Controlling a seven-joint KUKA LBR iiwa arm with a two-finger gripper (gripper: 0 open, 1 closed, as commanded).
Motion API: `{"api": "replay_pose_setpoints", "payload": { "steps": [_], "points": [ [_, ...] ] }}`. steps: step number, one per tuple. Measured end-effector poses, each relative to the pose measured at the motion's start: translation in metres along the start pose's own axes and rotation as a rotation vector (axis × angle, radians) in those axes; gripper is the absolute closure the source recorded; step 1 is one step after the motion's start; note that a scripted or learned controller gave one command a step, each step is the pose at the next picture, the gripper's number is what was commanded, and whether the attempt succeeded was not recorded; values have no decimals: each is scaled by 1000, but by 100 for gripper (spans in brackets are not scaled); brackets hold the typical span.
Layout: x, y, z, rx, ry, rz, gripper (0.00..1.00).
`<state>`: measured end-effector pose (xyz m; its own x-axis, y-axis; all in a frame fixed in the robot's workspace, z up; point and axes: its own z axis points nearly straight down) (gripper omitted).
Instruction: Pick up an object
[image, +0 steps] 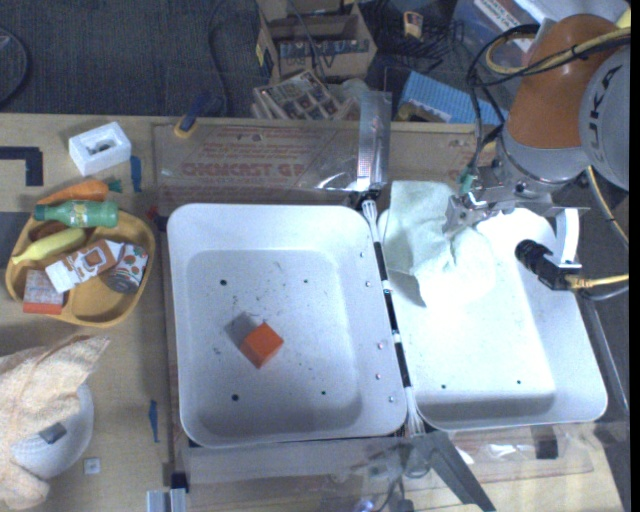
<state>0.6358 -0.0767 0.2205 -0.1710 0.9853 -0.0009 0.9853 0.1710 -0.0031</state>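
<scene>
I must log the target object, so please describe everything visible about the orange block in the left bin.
The orange block is a small cube-like piece with a matte, plain surface. It lies slightly turned on the floor of the left bin, near the middle. A small grey piece sits against its upper-left side. The gripper is far from it, over the right bin.

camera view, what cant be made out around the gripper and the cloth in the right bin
- Gripper: too small and glare-washed to tell whether the fingers grip the white cloth.
- Right bin: the floor under the cloth is hidden by it.
- Arm: cut off by the top and right edges.
- Orange block in the left bin: underside hidden.
</scene>
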Motion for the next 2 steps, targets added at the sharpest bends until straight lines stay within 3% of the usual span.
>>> {"api": "replay_pose_setpoints", "payload": {
  "steps": [1,2],
  "points": [
    [0,0,-1,-1,0,0,0],
    [-23,-39,55,2,2,56,0]
  ]
}}
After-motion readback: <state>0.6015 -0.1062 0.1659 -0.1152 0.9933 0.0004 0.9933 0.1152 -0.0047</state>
